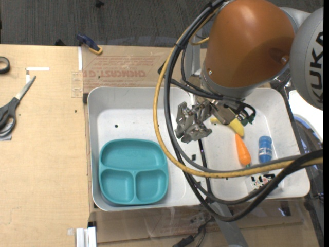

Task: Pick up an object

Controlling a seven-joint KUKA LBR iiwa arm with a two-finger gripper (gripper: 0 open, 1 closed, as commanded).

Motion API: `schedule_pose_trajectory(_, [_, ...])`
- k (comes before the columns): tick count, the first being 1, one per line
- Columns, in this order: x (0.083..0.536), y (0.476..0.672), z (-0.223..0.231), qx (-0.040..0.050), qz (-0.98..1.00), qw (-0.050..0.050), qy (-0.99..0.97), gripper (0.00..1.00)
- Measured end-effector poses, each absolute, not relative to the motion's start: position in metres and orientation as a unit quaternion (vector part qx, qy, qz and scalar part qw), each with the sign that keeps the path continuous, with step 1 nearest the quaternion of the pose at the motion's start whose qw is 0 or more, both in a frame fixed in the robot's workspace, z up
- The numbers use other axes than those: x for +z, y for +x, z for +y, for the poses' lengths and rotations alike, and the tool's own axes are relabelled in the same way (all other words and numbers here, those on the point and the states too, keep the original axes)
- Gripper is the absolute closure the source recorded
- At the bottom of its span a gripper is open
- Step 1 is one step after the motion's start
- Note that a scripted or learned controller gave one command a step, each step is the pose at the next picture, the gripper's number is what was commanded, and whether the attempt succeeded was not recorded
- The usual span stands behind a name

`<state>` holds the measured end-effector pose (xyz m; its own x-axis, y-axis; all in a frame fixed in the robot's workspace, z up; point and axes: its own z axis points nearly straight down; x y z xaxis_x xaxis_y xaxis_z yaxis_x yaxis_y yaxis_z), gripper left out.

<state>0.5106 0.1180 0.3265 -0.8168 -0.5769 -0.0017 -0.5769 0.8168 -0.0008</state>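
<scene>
The pincer (193, 123) is seen as bare grey metal with a dull sheen, and above it the orange band (249, 37) is finished smooth and glossy. To its lower left a teal divided tray (133, 171) is shown in smooth, matt plastic, lying in a white bin (103, 112) of smooth, faintly scuffed plastic. Far to the pincer's left the table (41, 153) is surfaced in pale matt wood, on which scissors (14, 107) with shiny metal blades are laid.

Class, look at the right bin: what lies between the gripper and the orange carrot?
In the camera view, a yellow banana lies between the gripper and the carrot, partly under the arm.
</scene>
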Motion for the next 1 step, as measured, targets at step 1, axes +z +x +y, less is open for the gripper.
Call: schedule_pose_trajectory(1, [0.2623,0.5021,0.2254,0.0006,0.916,0.001,-0.402,1.00])
